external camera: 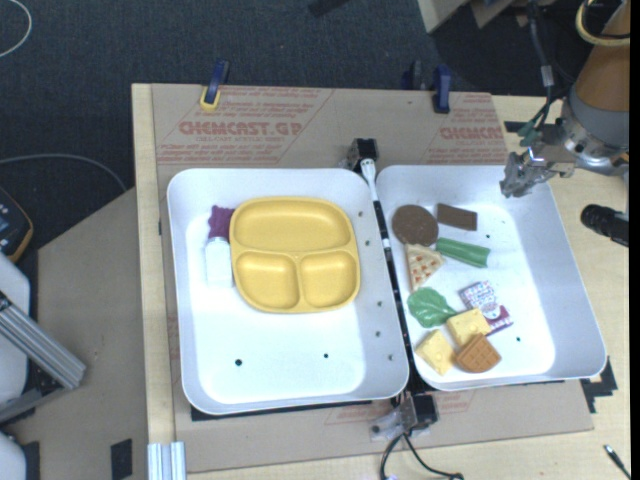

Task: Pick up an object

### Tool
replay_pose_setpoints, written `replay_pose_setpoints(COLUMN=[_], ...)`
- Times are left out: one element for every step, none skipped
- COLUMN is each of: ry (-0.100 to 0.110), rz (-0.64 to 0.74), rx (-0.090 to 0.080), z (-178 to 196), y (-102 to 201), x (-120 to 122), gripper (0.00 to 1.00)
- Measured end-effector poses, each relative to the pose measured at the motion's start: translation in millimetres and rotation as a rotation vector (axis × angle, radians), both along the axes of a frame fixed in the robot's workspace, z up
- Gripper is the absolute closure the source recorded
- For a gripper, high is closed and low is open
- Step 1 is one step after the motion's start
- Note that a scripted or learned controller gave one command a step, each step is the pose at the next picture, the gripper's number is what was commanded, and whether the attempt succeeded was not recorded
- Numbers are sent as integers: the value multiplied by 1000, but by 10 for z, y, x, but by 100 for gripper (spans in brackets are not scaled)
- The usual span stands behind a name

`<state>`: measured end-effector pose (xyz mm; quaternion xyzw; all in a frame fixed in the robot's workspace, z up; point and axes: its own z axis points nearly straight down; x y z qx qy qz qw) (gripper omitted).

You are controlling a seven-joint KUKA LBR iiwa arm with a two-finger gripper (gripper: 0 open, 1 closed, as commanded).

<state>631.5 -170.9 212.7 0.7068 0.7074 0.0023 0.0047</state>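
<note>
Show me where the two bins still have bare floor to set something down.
Left bin: a broad bare strip in front of the yellow tray, down to the near rim. Right bin: bare along its right side, below the gripper. Crowded: the food cluster from the brown disc to the waffle.

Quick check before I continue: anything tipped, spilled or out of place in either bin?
Nothing stands out. The yellow tray lies flat in the left bin, with a small white bottle on its side beside it. The toy food stays inside the right bin. The gripper hovers over that bin's far corner.
</note>
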Motion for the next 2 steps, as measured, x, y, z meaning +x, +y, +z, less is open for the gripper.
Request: replay_pose_setpoints(ry=[5, 11], rz=[0, 4], rx=[2, 5], z=[136, 235], y=[-2, 502], x=[10, -153], gripper=[100, 100])
